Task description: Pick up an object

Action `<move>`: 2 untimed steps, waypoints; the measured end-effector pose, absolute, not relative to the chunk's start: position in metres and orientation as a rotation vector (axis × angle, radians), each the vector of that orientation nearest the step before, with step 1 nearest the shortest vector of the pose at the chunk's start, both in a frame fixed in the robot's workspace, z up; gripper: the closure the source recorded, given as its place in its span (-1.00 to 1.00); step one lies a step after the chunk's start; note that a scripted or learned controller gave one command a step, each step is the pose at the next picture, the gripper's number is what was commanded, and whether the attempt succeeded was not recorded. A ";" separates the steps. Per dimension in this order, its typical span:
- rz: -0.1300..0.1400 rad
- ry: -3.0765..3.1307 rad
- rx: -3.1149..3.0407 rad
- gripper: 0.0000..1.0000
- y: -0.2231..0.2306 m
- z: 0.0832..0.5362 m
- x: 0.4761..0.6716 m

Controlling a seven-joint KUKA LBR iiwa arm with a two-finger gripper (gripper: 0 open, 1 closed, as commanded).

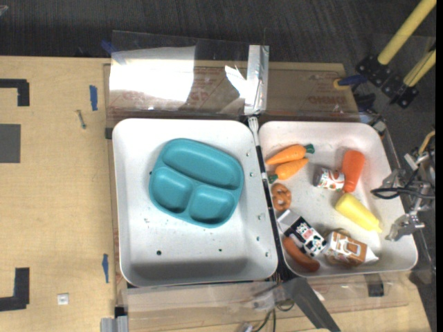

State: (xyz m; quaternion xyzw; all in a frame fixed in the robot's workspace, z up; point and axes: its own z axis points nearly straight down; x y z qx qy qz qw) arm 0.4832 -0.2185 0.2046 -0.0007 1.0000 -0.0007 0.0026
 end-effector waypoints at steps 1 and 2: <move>-0.015 3.116 -0.008 -1.00 -0.225 0.116 0.494; -0.014 3.109 0.025 -1.00 -0.172 0.112 0.515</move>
